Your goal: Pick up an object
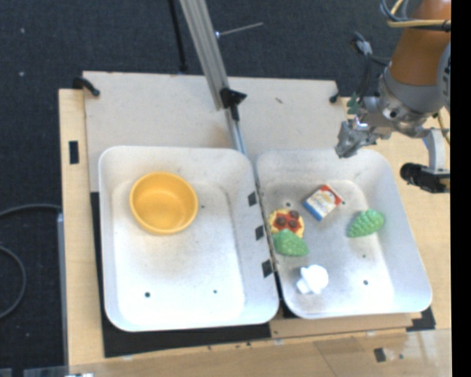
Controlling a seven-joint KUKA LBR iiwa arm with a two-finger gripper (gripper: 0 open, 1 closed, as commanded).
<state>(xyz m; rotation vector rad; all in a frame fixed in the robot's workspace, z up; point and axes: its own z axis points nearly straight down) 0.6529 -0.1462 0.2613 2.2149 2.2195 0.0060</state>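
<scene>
Nearest my camera runs the front edge of the surface (180, 360), and on it I read the two white bins, the left bin (125, 289) and the right bin (392, 289), side by side and touching along their inner walls. In the left one sits a yellow bowl (164, 202), alone. The right one carries the candidates: a small red-and-white carton (323, 202) near the middle, a green textured piece (366, 223) beside it toward the arm, a second green piece (290, 245) with a red-and-yellow toy (286, 221) touching it against the inner wall, and a small white object (313, 279) toward the front.

My gripper (350, 141) hangs over the right bin's far rim, holding nothing; I cannot tell its spread. Everything lies nearer the camera from it, the carton closest, its long axis running slantwise across the bin, so I judge that the likeliest pick.
</scene>
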